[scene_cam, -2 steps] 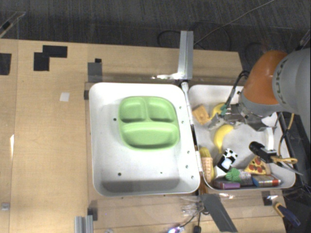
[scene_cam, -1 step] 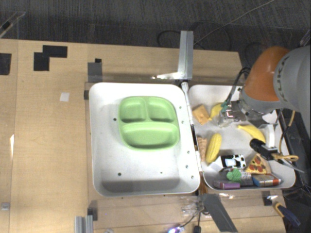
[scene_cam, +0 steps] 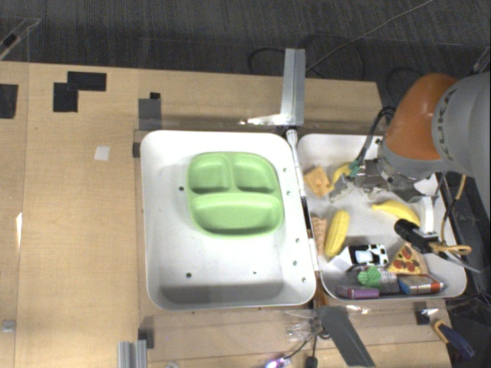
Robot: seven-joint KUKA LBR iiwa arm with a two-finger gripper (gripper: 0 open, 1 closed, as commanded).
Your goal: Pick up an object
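Note:
My gripper (scene_cam: pixel 357 172) hangs over the back of the right bin (scene_cam: pixel 459 282), reaching in from the right under the grey wrist and orange band. Its tip is right beside a small yellow piece (scene_cam: pixel 340 175) and a tan wedge of food (scene_cam: pixel 317 182). A banana (scene_cam: pixel 393 208) lies just in front of the wrist. A yellow corn cob (scene_cam: pixel 336 232) lies near the bin's left wall. Nothing can be seen between the fingers.
At the right bin's front lie a pizza slice (scene_cam: pixel 407 261), a black-and-white toy (scene_cam: pixel 369 253), a green piece (scene_cam: pixel 369 276), a purple marker (scene_cam: pixel 359 291) and a red-and-blue marker (scene_cam: pixel 419 286). The left bin (scene_cam: pixel 161 228) holds a green divided plate (scene_cam: pixel 232 192).

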